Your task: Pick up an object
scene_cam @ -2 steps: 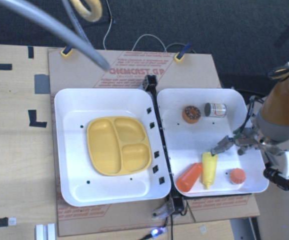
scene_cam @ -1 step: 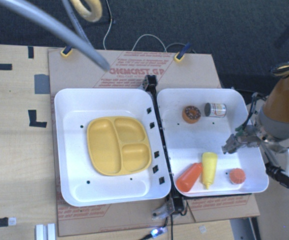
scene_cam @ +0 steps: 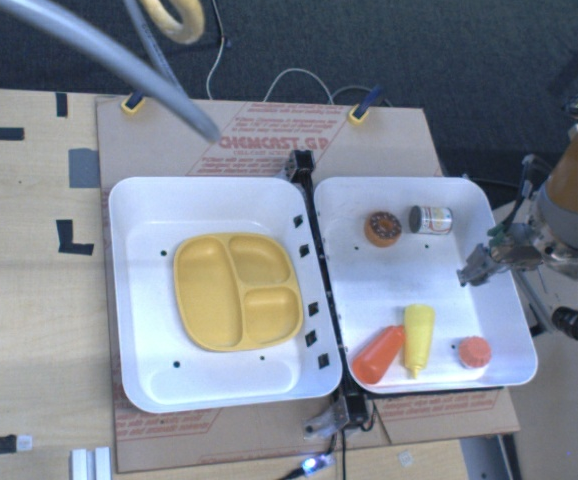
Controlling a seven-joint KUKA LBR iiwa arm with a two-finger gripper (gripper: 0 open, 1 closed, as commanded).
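Two white bins sit side by side on a cardboard sheet (scene_cam: pixel 269 133) over the wooden worktop (scene_cam: pixel 29 228).

Left bin (scene_cam: pixel 139 208): one yellow divided plate (scene_cam: pixel 237 290), three compartments, lying flat near the bin's centre.

Right bin (scene_cam: pixel 409 278), five objects:
- brown doughnut-shaped toy (scene_cam: pixel 382 228), far part of the bin;
- small silver can (scene_cam: pixel 431 219) on its side, just right of the doughnut, the two nearly touching;
- yellow squeeze bottle (scene_cam: pixel 418 338) lying flat toward the near edge;
- orange-red carrot-like piece (scene_cam: pixel 378 354) just left of the bottle, angled, its upper end close against it;
- small round orange-red item (scene_cam: pixel 474 351) to the right of the bottle, apart from it, near the bin's near-right corner.

Gripper (scene_cam: pixel 472 271) sits at the right rim of the right bin, about midway along that side, between the can and the round orange item and apart from both. Nothing is seen between its fingers. Cannot tell how far apart the fingers stand; they appear as a dark, blurred shape.
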